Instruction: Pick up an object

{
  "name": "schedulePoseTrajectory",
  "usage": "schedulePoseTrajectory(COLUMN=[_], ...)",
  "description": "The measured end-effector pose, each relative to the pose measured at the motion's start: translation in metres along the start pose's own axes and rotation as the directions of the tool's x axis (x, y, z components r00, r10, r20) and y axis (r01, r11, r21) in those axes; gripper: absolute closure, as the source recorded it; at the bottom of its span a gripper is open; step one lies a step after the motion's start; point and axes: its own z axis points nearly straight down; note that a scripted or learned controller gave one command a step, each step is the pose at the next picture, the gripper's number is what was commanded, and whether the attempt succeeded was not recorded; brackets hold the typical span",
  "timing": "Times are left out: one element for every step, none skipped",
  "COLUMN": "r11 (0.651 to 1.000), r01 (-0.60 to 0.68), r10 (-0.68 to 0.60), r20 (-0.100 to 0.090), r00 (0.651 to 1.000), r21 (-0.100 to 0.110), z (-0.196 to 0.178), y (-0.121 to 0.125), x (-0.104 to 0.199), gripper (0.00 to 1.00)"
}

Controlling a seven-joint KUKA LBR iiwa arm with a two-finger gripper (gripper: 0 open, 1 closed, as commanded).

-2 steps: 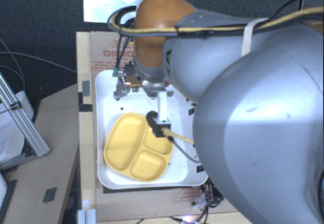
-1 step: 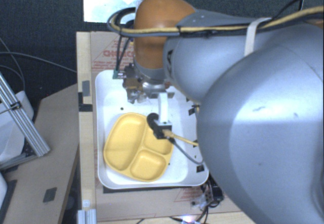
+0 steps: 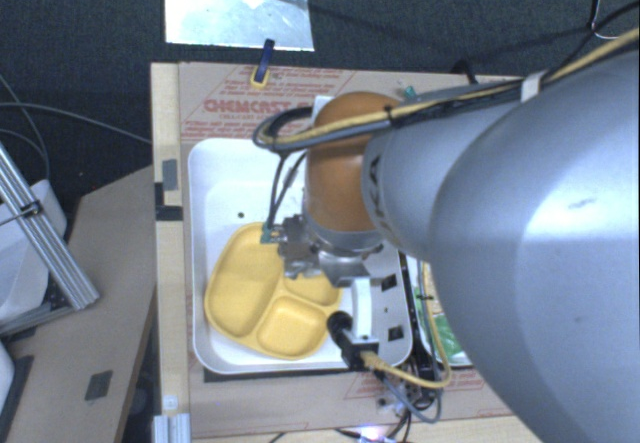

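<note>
The yellow divided plate [image 3: 255, 296] lies flat in the left white bin [image 3: 200, 221], in the lower left of the frame, its lower edge close against the bin's near wall. The gripper [image 3: 318, 266] is placed over the plate's upper right rim, touching it or just above it. Whether it is open or closed cannot be told, as the wrist hides it. The step in hand is judged to be the reach down for a grasp. Next, the rim must be caught and a straight lift made. Bare bin floor is left toward the upper left. The lower and right walls are close, so little sideways room is allowed.
</note>
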Motion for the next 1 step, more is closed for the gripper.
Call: schedulePoseTrajectory(r11=[1.0], r01=[0.008], r10=[-0.009], r20=[-0.007], r00=[1.0], r21=[-0.03], z=[-0.0876], y=[0.12], x=[0.0361], gripper=[1.0])
